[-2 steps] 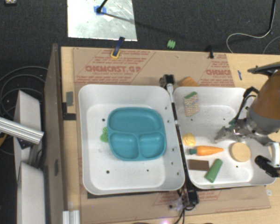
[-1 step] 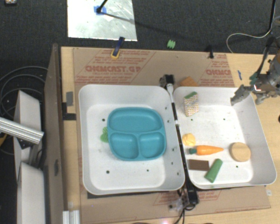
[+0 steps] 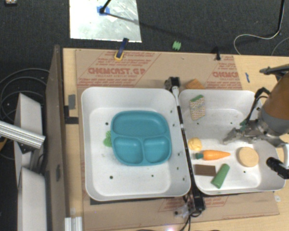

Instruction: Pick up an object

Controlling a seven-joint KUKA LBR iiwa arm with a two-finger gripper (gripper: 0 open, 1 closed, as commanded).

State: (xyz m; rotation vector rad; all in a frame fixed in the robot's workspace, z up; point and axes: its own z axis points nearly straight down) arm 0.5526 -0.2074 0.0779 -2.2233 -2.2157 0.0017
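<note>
Here the pincer (image 3: 229, 137) hangs just above the carrot (image 3: 215, 154).

Red print reading "CHEMCAST GP" stands on the brown protective sheet (image 3: 135, 66) that covers the desk, in the upper middle of the frame, just above the left white bin (image 3: 94, 105). The same red wording, partly cut off, shows again on that sheet at the upper right, above the right white bin (image 3: 231, 97). Smaller red lines around both are too fine to read.
</note>
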